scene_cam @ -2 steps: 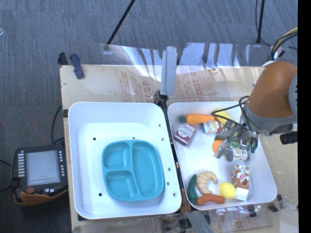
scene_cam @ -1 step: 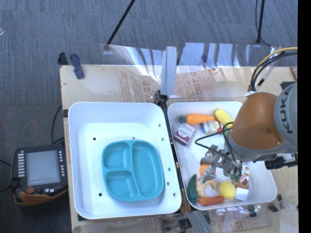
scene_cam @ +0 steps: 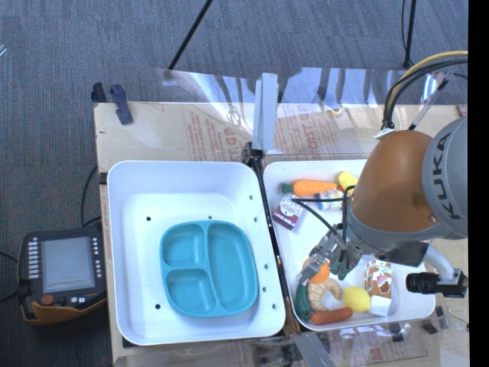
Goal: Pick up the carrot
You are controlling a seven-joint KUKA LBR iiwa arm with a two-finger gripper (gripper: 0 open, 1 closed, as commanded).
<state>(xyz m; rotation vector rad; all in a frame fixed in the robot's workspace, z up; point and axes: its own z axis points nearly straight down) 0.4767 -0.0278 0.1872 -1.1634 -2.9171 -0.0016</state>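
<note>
The carrot (scene_cam: 315,187) is orange with a green stub on its left end. It lies on its side near the far wall of the right bin (scene_cam: 279,243). My gripper (scene_cam: 333,261) hangs low over the middle of that bin, well in front of the carrot and apart from it. Its tip is right beside a small orange piece (scene_cam: 319,272). I cannot tell whether it touches that piece. The orange wrist band (scene_cam: 393,186) hides the bin's right part.
The left bin (scene_cam: 126,205) holds a blue divided plate (scene_cam: 208,267). In the right bin lie a yellow item (scene_cam: 348,180), a purple packet (scene_cam: 289,211), a croissant (scene_cam: 327,290), a green item (scene_cam: 302,301), a lemon (scene_cam: 356,298), a red sausage (scene_cam: 331,317) and a small carton (scene_cam: 378,277).
</note>
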